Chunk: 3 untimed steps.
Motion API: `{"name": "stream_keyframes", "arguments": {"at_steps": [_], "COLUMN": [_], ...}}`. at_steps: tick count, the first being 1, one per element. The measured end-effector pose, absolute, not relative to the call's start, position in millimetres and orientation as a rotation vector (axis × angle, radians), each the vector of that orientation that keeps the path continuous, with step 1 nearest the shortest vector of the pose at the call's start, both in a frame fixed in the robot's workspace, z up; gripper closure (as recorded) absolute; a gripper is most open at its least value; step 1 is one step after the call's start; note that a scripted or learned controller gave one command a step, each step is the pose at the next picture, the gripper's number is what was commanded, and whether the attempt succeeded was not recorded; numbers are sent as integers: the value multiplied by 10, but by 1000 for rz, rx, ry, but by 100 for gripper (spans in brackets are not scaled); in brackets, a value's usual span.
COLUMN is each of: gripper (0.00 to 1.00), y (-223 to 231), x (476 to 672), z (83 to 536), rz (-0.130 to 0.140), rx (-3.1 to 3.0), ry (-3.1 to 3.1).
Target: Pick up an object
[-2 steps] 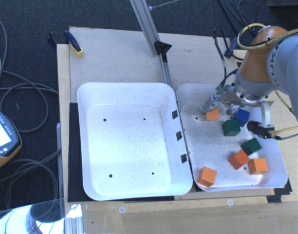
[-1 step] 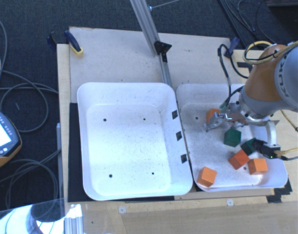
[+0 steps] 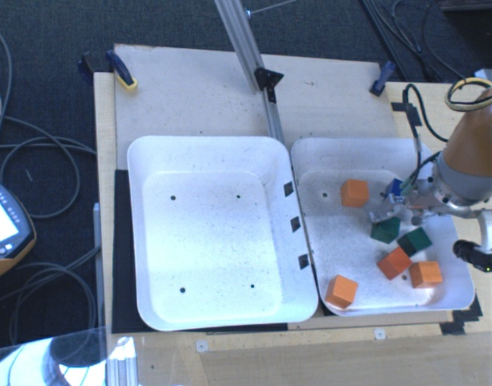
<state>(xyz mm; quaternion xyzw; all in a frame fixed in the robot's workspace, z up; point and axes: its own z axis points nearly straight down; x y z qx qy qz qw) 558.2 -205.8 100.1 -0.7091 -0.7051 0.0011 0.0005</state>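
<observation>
Six blocks lie in the right bin point(image 3: 310, 215): four orange blocks point(image 3: 355, 193) and two green blocks point(image 3: 385, 232). The gripper point(image 3: 388, 209) hangs just above the upper green block, between it and the topmost orange one; its spread I cannot tell.

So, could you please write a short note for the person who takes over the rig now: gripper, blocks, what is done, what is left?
Gripper: low in the right bin, over the green block. I cannot tell how the jaws stand, and no block shows between them.
Blocks, all in the right bin: one orange block toward the far side, two green ones in the middle (the second just right of the first), a red-orange block and an orange one near the front right, another orange one at the front left corner.
Done: nothing lifted yet.
Left: grasp one block and lift it.
</observation>
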Motion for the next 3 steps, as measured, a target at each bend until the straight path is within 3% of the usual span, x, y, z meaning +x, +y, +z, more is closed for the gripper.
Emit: {"name": "stream_keyframes", "arguments": {"at_steps": [1,2,3], "gripper": [0,0,100], "y": [-1574,-1701,-1685], "x": [5948,5300,5336], "z": [999,995,1104], "rz": [-6,4,-3], "rx": [-2215,-2221,-2221], "ry": [-2229,-2214,-2221]}}
